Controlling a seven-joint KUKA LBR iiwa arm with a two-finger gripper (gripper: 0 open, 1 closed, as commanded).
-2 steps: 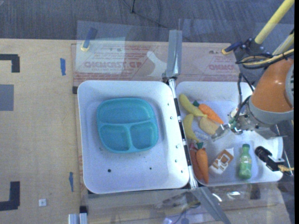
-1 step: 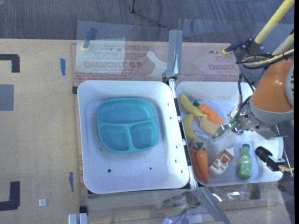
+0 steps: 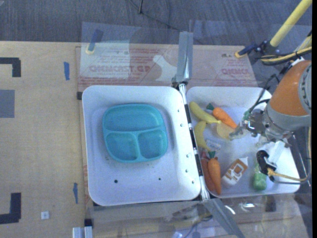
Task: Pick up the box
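The box (image 3: pixel 235 171) is a small white carton with orange print. It lies flat near the front wall of the right bin (image 3: pixel 247 91), between a carrot and a green item. My gripper (image 3: pixel 246 125) hangs over the middle of that bin, farther back than the box and apart from it. Behind it, the arm's orange band (image 3: pixel 293 95) reaches in from the right. Nothing shows in the gripper's grasp.
Two yellow bananas (image 3: pixel 201 113) and a small carrot (image 3: pixel 224 117) lie at the right bin's back left. A larger carrot (image 3: pixel 214 175) lies left of the box and a green item (image 3: pixel 259 181) right of it. In the left bin (image 3: pixel 94 182) sits a teal divided plate (image 3: pixel 134 133).
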